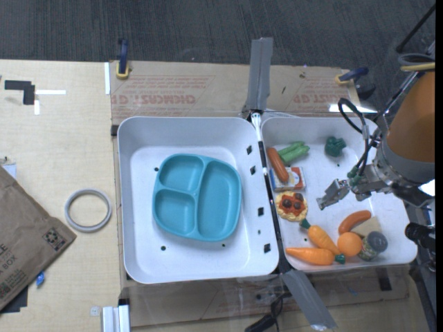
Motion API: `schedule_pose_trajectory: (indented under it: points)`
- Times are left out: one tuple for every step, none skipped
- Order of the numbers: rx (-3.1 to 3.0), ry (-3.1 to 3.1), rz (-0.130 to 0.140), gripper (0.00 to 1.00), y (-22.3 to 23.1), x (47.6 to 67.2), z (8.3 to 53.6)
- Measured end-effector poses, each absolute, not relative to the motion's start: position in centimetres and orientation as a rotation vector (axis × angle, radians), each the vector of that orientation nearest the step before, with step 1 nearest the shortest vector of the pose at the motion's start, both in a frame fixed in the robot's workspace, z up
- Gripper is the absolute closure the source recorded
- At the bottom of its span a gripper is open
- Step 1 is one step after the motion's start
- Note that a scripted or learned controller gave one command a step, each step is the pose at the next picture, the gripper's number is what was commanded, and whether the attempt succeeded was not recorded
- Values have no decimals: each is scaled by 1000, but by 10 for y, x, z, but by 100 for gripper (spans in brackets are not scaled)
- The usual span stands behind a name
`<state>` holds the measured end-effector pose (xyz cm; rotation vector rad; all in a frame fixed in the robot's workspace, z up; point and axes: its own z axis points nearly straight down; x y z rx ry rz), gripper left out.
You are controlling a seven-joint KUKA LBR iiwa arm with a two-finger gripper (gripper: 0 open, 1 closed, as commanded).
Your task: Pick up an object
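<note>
table (pixel 55 151): pale wood, with a brown cardboard box (pixel 24 244) at the near left corner and a grey tape ring (pixel 88 209) beside it.
right bin, near edge (pixel 346 265): two carrots (pixel 315 246), an orange (pixel 349 243) and a small tin (pixel 376 241) crowd together; a red sausage (pixel 354 220) lies just behind.
right bin, middle: a small pizza (pixel 291 205); bare white floor between it and the sausage.
hand (pixel 333 194): over that bare patch, fingers slightly spread, nothing between them.
right bin, far: a hot dog (pixel 278 164), green pods (pixel 293 150), broccoli (pixel 335 146).
left bin (pixel 131 185): a teal divided plate (pixel 197 196) in the centre, open room all around.
</note>
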<state>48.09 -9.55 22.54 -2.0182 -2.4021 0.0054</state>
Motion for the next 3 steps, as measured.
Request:
schedule_pose_trajectory:
  points:
    - [-1800,-2571,4,0,-83,479,226]
    - [-1707,-2631,4,0,-91,478,193]
    - [-1798,-2573,4,0,-87,499,189]
